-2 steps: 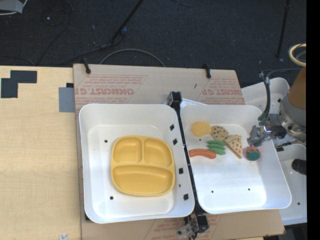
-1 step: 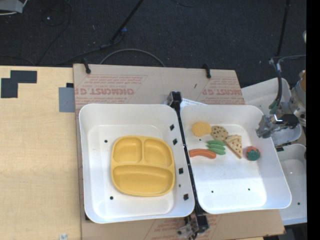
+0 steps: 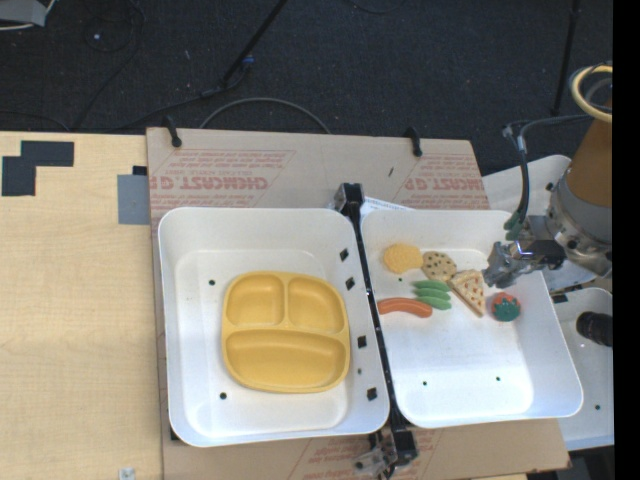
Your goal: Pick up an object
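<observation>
**Gripper low over the toy food in the right bin**

On the desk, the left bin holds a yellow divided plate with three compartments, lying flat near the bin's middle; a black clamp strip runs down the seam where the two bins meet; the right bin carries a cluster of toy food along its upper half. From left to right in that cluster: an orange sausage lying flat; a round yellow piece above it; a green pod just beside the sausage's right end; a speckled cookie touching the round yellow piece; a wedge of sandwich next to the cookie; a small teal and red ball at the far right of the group. The gripper sits just above the ball and beside the sandwich wedge; whether its jaws are apart or together cannot be told from this angle; nothing is seen held. The grey arm enters from the right.
</observation>
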